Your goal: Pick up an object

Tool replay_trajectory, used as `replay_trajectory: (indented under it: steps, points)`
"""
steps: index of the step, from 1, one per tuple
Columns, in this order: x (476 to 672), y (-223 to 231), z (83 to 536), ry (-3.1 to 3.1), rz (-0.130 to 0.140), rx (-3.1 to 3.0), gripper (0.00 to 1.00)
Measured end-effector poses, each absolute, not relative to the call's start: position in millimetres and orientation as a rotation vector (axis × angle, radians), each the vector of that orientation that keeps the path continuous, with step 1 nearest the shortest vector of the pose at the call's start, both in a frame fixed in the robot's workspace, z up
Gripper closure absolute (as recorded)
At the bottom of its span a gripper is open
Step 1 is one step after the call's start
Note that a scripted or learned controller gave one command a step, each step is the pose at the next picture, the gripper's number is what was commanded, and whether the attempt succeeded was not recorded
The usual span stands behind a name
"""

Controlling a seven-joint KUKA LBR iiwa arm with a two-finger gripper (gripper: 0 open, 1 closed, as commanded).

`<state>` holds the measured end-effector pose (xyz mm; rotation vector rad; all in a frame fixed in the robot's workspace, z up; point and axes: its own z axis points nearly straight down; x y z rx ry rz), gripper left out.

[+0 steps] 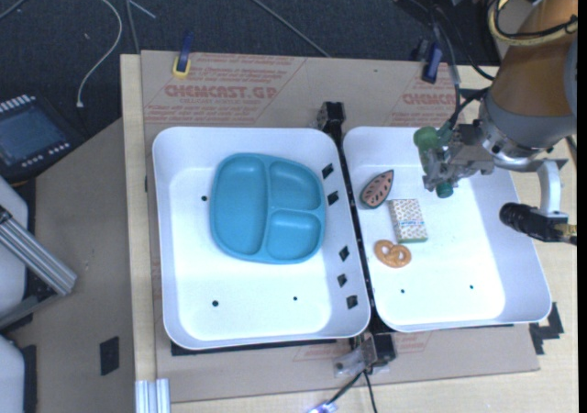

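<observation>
The end effector (444,184) is hovering over the right bin (495,287), apparently holding nothing; its opening cannot be told.

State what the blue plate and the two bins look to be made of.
Blue plate: likely moulded plastic, matte; uniform colour and soft rounded dividers between three compartments. Left bin and right bin: probably thin formed plastic, smooth and slightly glossy; rounded corners and curled rims suggest it.

- Plate (266,207): teal blue.
- Bins (183,246): white, with black dots.
- Leaf-shaped piece (376,188): brown, pale-speckled.
- Packet (408,219): pale, finely patterned.
- Pretzel (393,254): orange-brown.
- Gripper (438,163): grey with green parts.
- Surface (229,81): tan, red lettering.
</observation>
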<state>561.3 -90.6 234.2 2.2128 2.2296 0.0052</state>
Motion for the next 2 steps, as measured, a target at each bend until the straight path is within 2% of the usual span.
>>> replay_trajectory:
  steps: [1, 2]
  points:
    - [570.9, -40.8, 228.3, 2.228, 0.002, 2.215, 1.0]
    - [592.4, 5.1, 237.4, 2.227, 0.005, 2.214, 1.0]
